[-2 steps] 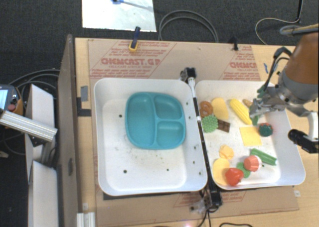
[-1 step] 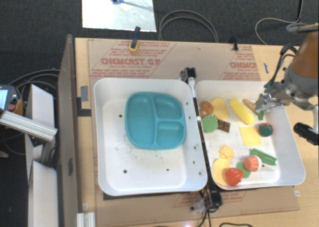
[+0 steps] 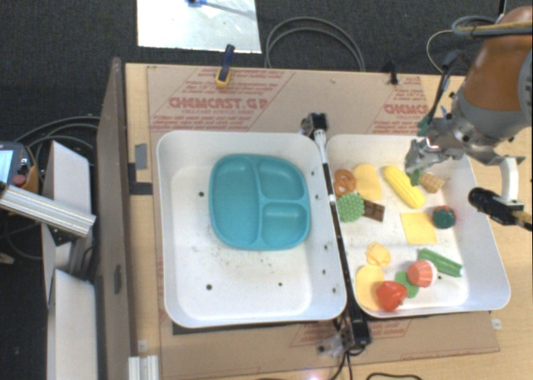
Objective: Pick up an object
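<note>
Gripper (image 3: 426, 156) poised above the corn cob (image 3: 404, 186) in the right bin (image 3: 491, 282) (finger state indiscernible); nothing lifted, the whole pick remaining.

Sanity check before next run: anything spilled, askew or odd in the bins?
Nothing stands out. The teal divided tray lies flat in the left bin, and the toy food sits loose inside the right bin. The gripper hovers by the corn.
</note>
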`<action>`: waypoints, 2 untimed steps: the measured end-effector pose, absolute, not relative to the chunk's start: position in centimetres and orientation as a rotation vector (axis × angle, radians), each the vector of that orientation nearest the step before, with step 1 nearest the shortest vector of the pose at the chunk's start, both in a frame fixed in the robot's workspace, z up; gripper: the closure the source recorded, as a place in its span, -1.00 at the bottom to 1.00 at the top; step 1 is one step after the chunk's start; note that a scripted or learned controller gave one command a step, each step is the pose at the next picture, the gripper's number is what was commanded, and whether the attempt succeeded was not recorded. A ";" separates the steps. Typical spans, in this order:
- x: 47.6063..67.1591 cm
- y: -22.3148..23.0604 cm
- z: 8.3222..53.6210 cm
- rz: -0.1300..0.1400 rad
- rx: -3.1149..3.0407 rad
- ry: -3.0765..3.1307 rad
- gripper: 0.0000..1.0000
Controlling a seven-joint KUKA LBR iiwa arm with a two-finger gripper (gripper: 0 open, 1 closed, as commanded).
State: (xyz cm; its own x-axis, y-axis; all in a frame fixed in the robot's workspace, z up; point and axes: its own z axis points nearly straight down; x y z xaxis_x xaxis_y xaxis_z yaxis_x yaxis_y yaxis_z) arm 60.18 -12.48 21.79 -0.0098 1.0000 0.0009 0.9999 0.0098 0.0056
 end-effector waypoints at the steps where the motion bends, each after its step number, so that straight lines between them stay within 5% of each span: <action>1: 60.5 -13.8 20.9 0.002 2.218 2.221 1.00; 2: 61.0 -10.8 21.3 0.004 2.212 2.228 1.00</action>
